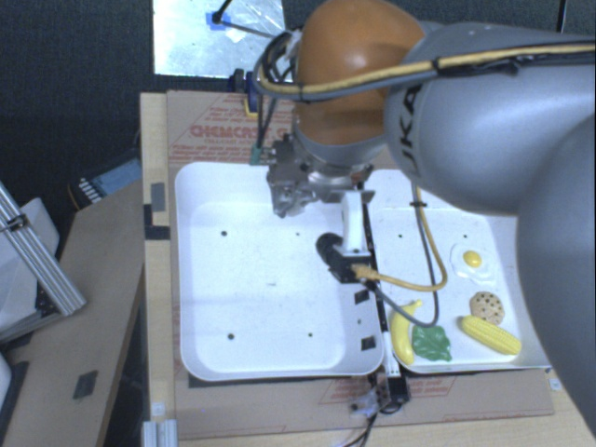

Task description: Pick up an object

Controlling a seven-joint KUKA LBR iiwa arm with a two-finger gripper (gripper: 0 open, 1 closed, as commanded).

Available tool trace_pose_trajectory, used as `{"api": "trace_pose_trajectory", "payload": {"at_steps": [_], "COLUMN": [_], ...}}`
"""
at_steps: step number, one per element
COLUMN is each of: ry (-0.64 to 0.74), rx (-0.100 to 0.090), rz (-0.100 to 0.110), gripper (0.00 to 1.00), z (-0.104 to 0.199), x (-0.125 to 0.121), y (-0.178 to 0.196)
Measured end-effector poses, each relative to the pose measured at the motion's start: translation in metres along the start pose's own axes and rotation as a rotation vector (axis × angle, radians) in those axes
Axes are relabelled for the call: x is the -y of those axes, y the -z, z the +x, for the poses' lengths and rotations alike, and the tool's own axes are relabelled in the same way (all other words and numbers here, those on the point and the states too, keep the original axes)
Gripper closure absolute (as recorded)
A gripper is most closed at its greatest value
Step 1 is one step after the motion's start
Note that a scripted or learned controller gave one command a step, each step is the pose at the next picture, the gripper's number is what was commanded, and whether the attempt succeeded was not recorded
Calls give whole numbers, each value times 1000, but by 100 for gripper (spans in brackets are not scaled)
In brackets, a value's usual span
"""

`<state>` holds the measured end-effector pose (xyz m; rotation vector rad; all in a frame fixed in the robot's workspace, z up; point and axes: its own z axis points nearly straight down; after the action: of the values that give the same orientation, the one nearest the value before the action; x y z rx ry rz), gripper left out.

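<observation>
My gripper (285, 196) hangs over the far part of the left white bin (251, 296), close to its back wall, with nothing visible under it. The task's objects lie in the right bin (399, 240): a toy fried egg (472, 260), a brown cookie (486, 305), a yellow corn cob (491, 335), a yellow banana (402, 337) and a green leafy piece (431, 344). They sit at that bin's near end, well to the right of and nearer than the gripper. The arm's grey body and orange band hide the far right of the right bin.
The divider between the two bins (372, 296) runs just right of the gripper. A cardboard sheet (214, 128) lies under the bins. A foil sheet (214, 21) lies behind them, and a metal rail (37, 259) stands at the left.
</observation>
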<state>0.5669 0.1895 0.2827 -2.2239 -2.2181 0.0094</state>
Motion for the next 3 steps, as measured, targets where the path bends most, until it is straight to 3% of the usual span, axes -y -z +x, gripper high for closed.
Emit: {"api": "trace_pose_trajectory", "payload": {"at_steps": [1, 2, 3], "ry": [7, 3, 3], "rx": [-1, -5, -4], "rz": [8, -8, -4], "gripper": [100, 100, 100], "z": [46, 45, 45], "x": [-4, -51, -76], "y": [-128, -122, -159]}}
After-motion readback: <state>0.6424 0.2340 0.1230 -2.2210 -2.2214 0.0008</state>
